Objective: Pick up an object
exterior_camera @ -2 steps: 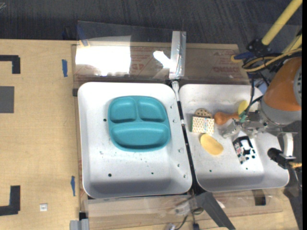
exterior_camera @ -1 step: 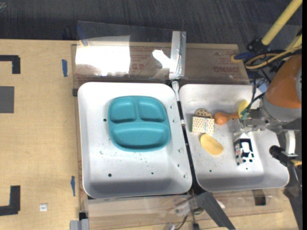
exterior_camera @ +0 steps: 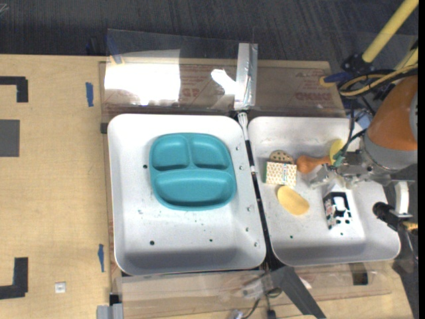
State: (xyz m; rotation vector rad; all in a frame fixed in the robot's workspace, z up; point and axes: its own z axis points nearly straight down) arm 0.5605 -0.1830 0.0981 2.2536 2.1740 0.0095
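Starting at the near edge of the surface [exterior_camera: 53,178], we see both white bins sitting flush side by side, presumably so things can be carried from one to the other. Their walls are shallow, smooth plastic with rounded corners.

In the right bin [exterior_camera: 372,244], nearest us, lies a small black-and-white patterned block [exterior_camera: 337,211], flat and boxy. Just left of it rests a yellow oval piece [exterior_camera: 293,201], smooth like toy food. A little farther lie a checkered square packet [exterior_camera: 281,173] and a brown spotted cookie shape [exterior_camera: 281,157] touching it, with an orange carrot-like toy [exterior_camera: 309,163] to their right.

The jaws [exterior_camera: 340,165] hang low over that clutter by the carrot toy; we cannot tell whether they are apart or together.

The left bin [exterior_camera: 126,238] holds a teal three-compartment plate [exterior_camera: 192,170], glossy and rounded. Beyond both stands a clear plastic sheet [exterior_camera: 172,78].
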